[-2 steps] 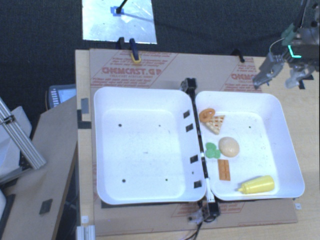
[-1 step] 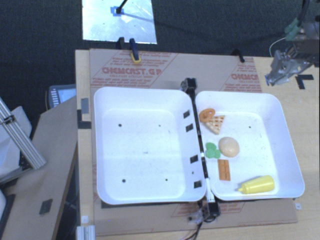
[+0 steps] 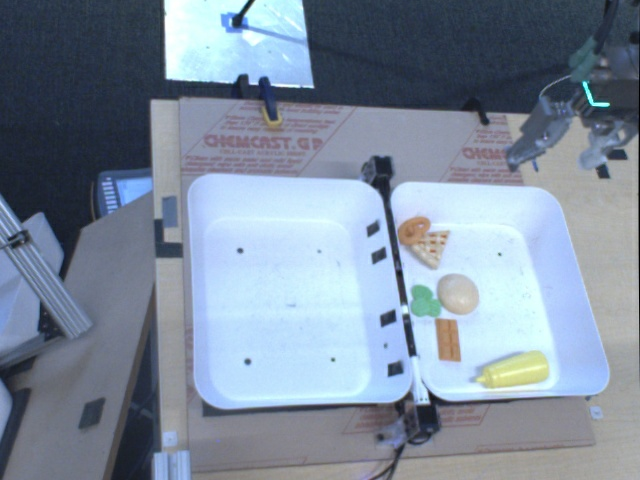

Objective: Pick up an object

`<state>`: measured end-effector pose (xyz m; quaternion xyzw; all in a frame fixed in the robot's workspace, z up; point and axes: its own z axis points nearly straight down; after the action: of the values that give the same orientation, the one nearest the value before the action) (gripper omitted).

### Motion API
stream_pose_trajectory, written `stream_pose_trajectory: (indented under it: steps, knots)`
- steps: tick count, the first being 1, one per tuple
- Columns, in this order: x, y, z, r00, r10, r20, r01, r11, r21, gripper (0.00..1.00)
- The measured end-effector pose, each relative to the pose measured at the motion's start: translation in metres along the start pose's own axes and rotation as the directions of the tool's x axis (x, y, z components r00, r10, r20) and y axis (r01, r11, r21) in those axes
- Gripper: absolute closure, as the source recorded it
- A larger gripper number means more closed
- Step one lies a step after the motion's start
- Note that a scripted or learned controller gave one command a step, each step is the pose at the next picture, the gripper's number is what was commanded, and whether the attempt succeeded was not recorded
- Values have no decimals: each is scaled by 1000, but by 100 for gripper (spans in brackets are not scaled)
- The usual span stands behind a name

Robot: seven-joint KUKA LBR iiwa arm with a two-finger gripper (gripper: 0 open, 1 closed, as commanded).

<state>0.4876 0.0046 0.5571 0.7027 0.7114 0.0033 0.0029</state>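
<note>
Up at the far right corner, my tool (image 3: 565,133) hangs over the tabletop (image 3: 330,133) just beyond the far rim of the right bin (image 3: 575,268), and its two fingers look spread with nothing between them. All the things I could pick lie well apart from it, down in that right bin. Nearest the tool are an orange pretzel-shaped piece (image 3: 413,229) and a tan waffle wedge (image 3: 433,248), touching each other near the divider. Lower sit a pale round egg-like piece (image 3: 458,293) with a green leafy piece (image 3: 425,302) just beside it, then an orange wafer bar (image 3: 448,340), and a yellow bottle (image 3: 514,370) lying on its side near the near rim. Beside it, the left bin (image 3: 285,288) shows bare white floor. My arm's upper part is cut off at the right edge, and the fingertips are small and blurred.
</note>
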Motion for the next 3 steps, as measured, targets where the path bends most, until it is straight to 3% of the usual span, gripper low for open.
stream_pose_trajectory:
  steps: [1,2,3]
  knots:
    - [0,1,-12,1000,-5,0,5,1000,-4,100]
    - [0,1,-11,1000,-5,0,5,1000,-3,0]
    - [0,1,-23,1000,-10,0,10,1000,-6,100]
